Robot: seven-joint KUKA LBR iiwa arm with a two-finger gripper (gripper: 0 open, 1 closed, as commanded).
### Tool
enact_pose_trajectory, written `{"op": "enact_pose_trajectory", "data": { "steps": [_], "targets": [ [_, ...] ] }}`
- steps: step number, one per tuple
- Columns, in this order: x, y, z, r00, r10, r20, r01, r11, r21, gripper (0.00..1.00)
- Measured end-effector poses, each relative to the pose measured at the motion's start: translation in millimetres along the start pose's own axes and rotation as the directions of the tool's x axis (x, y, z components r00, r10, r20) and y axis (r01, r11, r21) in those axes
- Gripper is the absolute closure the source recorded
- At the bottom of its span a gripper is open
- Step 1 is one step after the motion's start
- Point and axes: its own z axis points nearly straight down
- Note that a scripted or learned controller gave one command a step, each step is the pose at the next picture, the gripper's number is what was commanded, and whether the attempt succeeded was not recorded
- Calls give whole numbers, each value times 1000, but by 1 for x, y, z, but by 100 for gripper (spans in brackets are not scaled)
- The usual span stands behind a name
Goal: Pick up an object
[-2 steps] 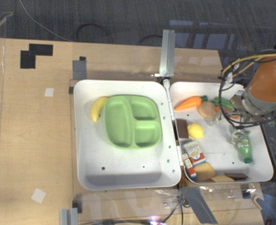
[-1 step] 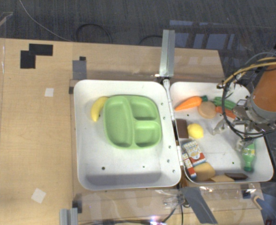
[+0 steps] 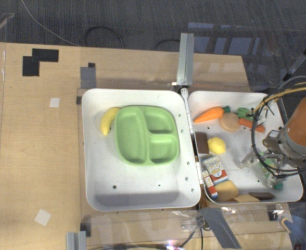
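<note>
Left bin (image 3: 96, 191) holds green tray (image 3: 145, 134), banana (image 3: 109, 120); gripper (image 3: 270, 163) state unclear

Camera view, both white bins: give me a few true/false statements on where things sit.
1. The yellow banana lies in the left white bin. True.
2. The green divided plastic plate sits in the right white bin. False: it is in the left bin, beside the banana.
3. The orange toy carrot lies in the right bin. True.
4. The round yellow lemon rests on the green plate. False: it lies in the right bin, below the carrot in the view.
5. The grey arm with the orange band is above the right bin. True.
</note>
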Motion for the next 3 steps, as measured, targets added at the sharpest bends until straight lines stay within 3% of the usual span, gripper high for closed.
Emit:
{"op": "enact_pose_trajectory", "data": {
  "steps": [1, 2, 3],
  "targets": [
    [-64, 63, -2, 1000, -20, 5, 20, 1000, 5, 0],
    [-70, 61, -16, 1000, -27, 17, 27, 1000, 17, 100],
    [-45, 18, -61, 931, -366, -1, 366, 931, -8, 100]
  ]
}}
